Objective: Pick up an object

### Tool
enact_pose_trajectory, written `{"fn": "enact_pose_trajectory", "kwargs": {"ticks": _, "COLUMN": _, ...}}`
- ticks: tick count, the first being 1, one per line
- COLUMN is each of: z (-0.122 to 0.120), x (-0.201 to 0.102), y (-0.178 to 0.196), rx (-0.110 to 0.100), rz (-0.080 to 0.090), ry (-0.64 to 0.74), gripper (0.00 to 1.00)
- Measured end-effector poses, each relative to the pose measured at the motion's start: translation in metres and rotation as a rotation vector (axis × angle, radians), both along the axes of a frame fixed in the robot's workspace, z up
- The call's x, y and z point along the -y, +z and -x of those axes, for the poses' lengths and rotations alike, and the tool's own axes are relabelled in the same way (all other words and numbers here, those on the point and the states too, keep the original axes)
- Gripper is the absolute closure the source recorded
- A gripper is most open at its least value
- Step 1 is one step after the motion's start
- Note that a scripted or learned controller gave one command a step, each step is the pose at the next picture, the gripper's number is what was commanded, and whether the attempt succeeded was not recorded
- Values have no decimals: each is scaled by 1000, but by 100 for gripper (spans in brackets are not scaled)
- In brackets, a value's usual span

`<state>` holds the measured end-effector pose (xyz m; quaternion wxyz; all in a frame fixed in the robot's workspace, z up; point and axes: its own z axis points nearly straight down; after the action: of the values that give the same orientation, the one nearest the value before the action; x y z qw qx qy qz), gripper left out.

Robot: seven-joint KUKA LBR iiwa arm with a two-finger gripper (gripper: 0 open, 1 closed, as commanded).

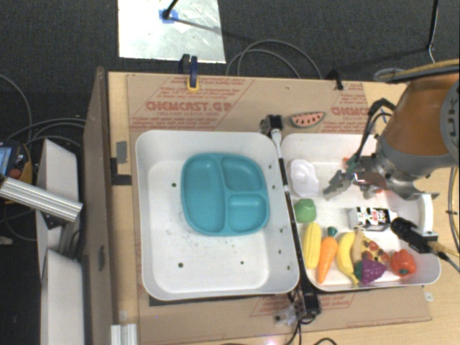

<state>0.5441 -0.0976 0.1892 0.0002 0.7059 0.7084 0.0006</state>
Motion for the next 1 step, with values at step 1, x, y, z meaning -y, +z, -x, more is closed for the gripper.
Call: {"fn": "enact_pose_trajectory", "kwargs": {"ticks": 1, "z": 24, "x": 33, "y": -82, "rx": 23, "rz": 6, "ry": 3, "gripper": 0}}
